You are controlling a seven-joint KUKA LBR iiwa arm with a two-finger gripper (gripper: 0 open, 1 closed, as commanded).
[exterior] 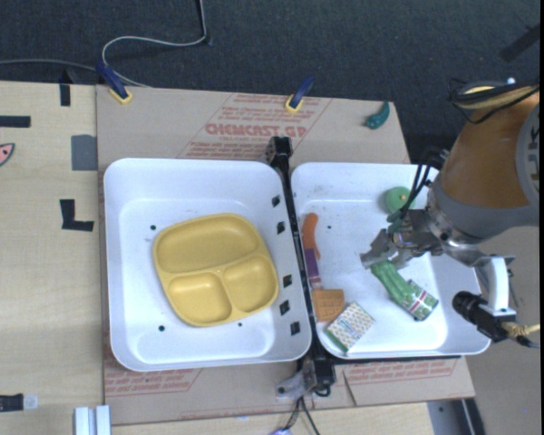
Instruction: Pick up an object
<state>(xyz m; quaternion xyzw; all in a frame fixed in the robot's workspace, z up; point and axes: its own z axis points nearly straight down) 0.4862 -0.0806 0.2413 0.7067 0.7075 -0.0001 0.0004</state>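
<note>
Green bottle (404,292) lies just below-right of end effector (382,252), touching; finger spread unclear.

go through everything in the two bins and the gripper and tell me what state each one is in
Yellow plate: right side up in the left bin.
Green tube: lying flat in the right bin, below the gripper.
Orange stick: lying by the divider.
Cracker: flat.
Patterned packet: flat, touching the cracker.
Green ball: partly hidden by the arm.
Gripper: low over the right bin.
</note>
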